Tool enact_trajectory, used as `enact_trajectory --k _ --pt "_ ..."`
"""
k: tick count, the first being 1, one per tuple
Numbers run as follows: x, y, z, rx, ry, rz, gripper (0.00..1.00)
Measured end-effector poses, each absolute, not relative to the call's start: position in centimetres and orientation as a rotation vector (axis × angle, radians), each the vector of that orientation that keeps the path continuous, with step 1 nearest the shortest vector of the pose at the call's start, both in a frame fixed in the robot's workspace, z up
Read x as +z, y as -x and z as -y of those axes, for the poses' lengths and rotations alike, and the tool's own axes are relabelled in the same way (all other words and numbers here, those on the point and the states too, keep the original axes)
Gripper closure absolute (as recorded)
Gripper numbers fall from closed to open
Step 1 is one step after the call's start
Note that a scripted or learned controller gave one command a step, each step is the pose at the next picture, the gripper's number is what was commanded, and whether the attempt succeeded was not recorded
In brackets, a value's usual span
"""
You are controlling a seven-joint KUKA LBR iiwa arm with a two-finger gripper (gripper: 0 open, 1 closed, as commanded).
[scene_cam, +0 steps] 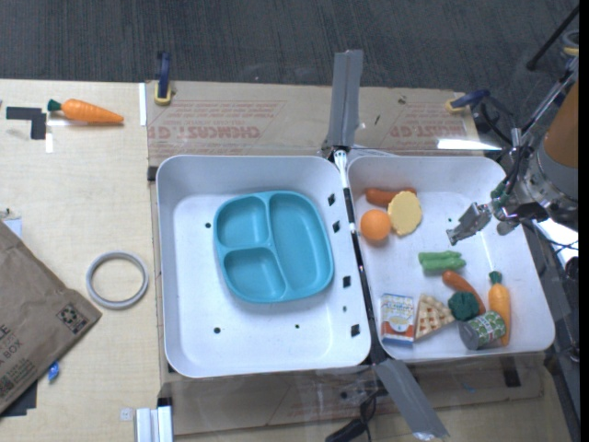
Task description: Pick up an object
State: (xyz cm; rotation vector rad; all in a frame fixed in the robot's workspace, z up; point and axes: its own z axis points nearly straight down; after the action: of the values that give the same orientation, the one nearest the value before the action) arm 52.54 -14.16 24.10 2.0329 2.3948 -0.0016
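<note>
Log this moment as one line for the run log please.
stage: approach | hand: above right bin, holding nothing | nearest: green piece | left bin: blue divided plate

Left bin point(184, 274) holds a blue divided plate point(273, 245) at centre frame; right bin point(534, 284) holds an orange point(375, 225), a yellow disc point(405, 212), a green piece point(441, 261), a carton point(398, 319), a can point(482, 330); the gripper point(471, 222) hovers at right, above the green piece, nothing between its fingers.
</note>
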Motion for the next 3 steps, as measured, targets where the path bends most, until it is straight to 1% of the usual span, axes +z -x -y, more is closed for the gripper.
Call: enact_trajectory --k 1,2,3 --pt "10.5 -48.0 20.4 0.005 -2.222 -2.211 0.00" --pt "11.7 -48.4 20.6 0.011 -2.215 -2.200 1.00" --pt "11.4 -48.1 20.5 0.005 -2.223 -2.206 0.00"
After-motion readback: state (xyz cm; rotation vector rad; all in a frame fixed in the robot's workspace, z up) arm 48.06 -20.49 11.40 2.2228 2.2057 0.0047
